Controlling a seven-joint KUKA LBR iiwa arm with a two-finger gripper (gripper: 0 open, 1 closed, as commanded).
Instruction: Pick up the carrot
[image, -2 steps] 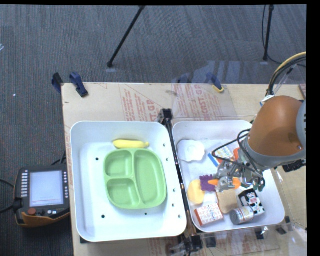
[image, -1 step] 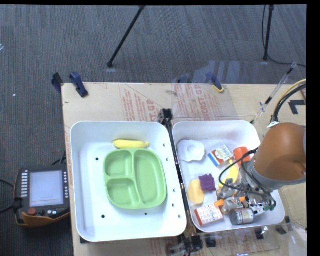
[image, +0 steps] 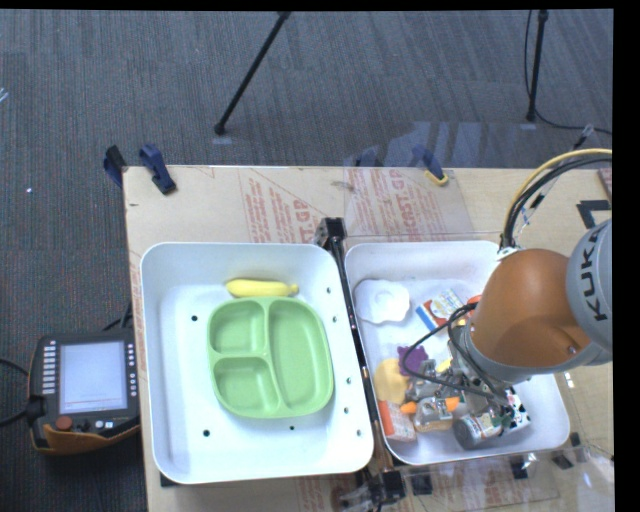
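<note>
The gripper (image: 437, 400) hangs low in the right bin (image: 540, 440), its grasp impossible to judge from here. The carrot (image: 412, 407), a small orange piece, lies just beside it among clutter. Best to centre over the carrot and descend straight, avoiding the yellow item (image: 388, 380) nearby.

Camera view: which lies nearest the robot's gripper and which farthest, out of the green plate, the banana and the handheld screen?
1. Green plate, in the left bin, nearest the gripper.
2. Banana, behind the plate.
3. Handheld screen, off the bench, far left.

the carrot (image: 447, 403) lies mostly hidden beneath the tool (image: 440, 395).
</note>
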